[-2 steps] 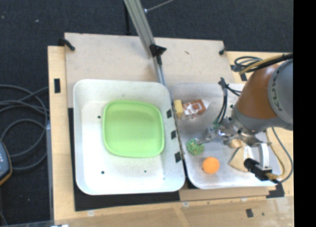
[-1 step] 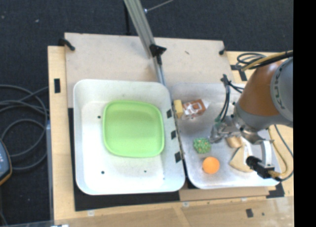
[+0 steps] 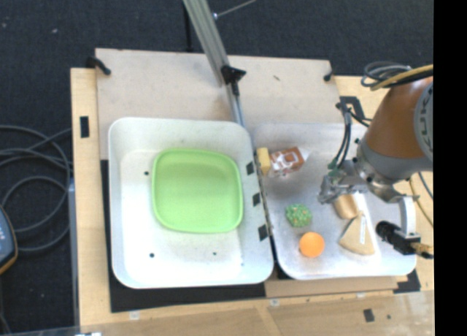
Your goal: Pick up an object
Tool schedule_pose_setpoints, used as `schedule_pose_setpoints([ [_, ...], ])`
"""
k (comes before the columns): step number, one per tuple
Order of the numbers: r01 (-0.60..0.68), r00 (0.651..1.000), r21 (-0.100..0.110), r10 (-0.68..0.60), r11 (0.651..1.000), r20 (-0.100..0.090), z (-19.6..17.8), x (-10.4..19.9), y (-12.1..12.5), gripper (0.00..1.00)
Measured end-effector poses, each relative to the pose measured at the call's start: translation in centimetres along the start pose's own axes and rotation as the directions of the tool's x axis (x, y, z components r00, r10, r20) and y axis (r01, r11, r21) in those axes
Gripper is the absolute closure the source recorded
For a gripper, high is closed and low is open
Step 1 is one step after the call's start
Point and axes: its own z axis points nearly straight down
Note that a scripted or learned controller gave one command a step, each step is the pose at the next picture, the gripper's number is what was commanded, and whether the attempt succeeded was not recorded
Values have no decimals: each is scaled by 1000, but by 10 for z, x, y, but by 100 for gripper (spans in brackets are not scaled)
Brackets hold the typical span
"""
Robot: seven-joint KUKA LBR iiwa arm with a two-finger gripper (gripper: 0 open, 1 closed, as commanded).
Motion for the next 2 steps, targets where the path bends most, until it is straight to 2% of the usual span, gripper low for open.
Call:
schedule_pose_setpoints([
  [1,1,1000,0,-1,1000,0,-46,7,-1,100],
  [2,0,1000,3,0,1000,-1,-56,6,-1,100],
])
